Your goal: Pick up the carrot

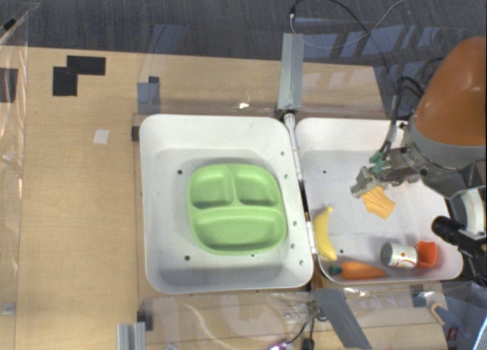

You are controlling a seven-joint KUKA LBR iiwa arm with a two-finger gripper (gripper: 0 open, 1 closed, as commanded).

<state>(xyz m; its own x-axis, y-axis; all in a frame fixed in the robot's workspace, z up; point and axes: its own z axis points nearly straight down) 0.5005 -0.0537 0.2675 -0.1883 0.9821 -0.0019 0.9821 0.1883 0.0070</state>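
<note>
The grey arm with its orange band reaches in from the right and hangs over the right-hand shallow white bin (pixel 335 143). Its two-finger gripper (pixel 370 179) sits above the middle of that bin, just beside a yellow ridged wedge of toy cheese (pixel 379 203) — whether the pincer is spread or pressed together I cannot tell, and nothing shows between its tips.

The small orange toy carrot (pixel 363 270) lies along the near edge of the same bin, well apart from the gripper. A yellow plastic banana (pixel 326 233) lies just to its left, against the bin's left wall. To the carrot's right rests a small white can (pixel 399 255) on its side, with an orange-red cup (pixel 428 254) beside it.

The left-hand shallow white bin (pixel 163 189) holds a light green divided plastic tray (pixel 237 208), lying flat near its middle.
</note>
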